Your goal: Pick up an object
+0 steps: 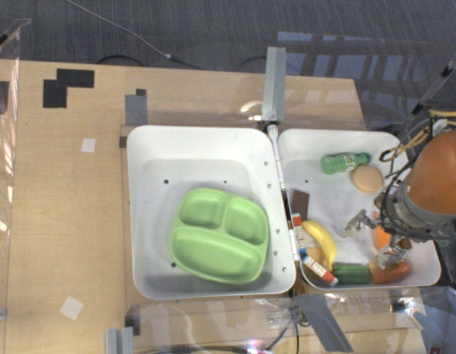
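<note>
My gripper [375, 239] hangs low over the right part of the right bin [316, 150], and its two fingers stand apart, open. One fingertip [356, 223] points toward the bin's middle, the other [393, 255] sits near the front wall. A small orange carrot-like piece [381, 237] lies in the gap between them; I cannot tell whether either finger touches it. A red sausage-shaped thing [390, 273] and a dark green cucumber [351, 273] lie along the front wall just below the gripper. A banana [321, 243] lies to the gripper's left.
A green bottle [344, 162] and a tan egg-shaped thing [367, 178] lie at the back of the right bin. A marker [317, 265] and a brown block [299, 204] sit by the divider. The left bin [150, 198] holds a green divided plate [220, 234].
</note>
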